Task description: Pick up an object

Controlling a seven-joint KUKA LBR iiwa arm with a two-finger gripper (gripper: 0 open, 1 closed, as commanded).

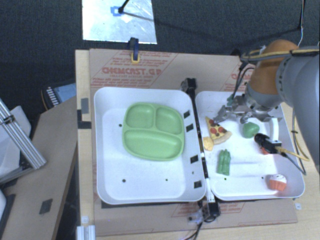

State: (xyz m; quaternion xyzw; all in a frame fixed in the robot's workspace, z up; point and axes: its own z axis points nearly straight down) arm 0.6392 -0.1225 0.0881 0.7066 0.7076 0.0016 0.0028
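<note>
Pizza slice (218, 131) in right bin (290, 186), tip toward hand (235, 113), long axis diagonal. Hand just above slice; grip state indeterminate. White bins on cardboard-covered worktop (150, 69), dark carpet beyond.
</note>
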